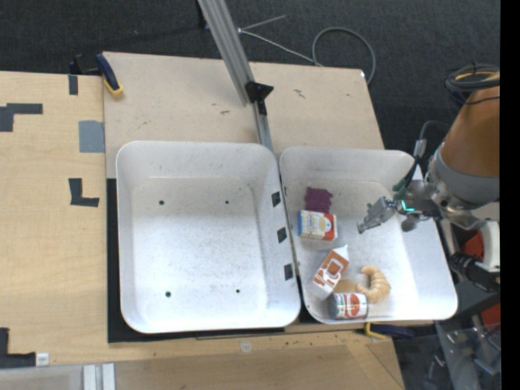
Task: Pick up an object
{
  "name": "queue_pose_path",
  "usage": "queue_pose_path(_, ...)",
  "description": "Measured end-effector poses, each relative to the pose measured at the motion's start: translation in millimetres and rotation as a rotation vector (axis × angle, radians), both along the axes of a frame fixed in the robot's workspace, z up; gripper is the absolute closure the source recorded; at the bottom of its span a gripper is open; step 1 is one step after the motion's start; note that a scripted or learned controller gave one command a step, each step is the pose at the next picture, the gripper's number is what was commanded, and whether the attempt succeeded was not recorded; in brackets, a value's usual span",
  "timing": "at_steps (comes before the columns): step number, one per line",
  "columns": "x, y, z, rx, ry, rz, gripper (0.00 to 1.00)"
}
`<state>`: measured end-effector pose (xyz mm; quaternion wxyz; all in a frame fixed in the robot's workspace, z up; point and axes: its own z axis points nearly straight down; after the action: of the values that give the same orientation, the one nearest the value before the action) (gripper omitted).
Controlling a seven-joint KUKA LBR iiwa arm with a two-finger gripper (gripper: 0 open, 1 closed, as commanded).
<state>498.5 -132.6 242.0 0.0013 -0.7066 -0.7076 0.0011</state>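
- Arm (475,149) first, since it sits highest and closest to the lens: grey with the orange band, coming in from the right over the right bin's edge.
- Left bin (130,218) is next in size, sitting beside the other one with their rims touching.
- Right bin (422,291) has all the stuff worth grabbing, mostly in its middle and near corner.
- Gripper (375,216) hovers over the right bin's far-right part, with nothing between its fingers. Can't tell from this angle whether they're apart or together.
- Croissant (375,282) lies near the front, touching or almost touching the can.
- Carton (318,225) sits mid-bin, just left of the gripper, with bare floor around most of it. I'd call it the easiest target.
- Orange box (330,270) lies tilted, just beside the croissant and can.
- Can (350,305) lies on its side at the front wall, so it'd probably roll.
- Purple thing (318,197) sits right behind the carton.
- My take: go for the carton, come straight down, line the fingers across its narrow sides, and keep clear of the purple thing.
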Motion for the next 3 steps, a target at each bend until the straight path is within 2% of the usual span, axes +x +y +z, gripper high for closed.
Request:
queue_pose_path(2, -3, -6, -92, 0.001, 0.006, -0.001, 0.00)
queue_pose_path(3, -1, 0, -130, 0.000, -0.011, 0.000, 0.00)
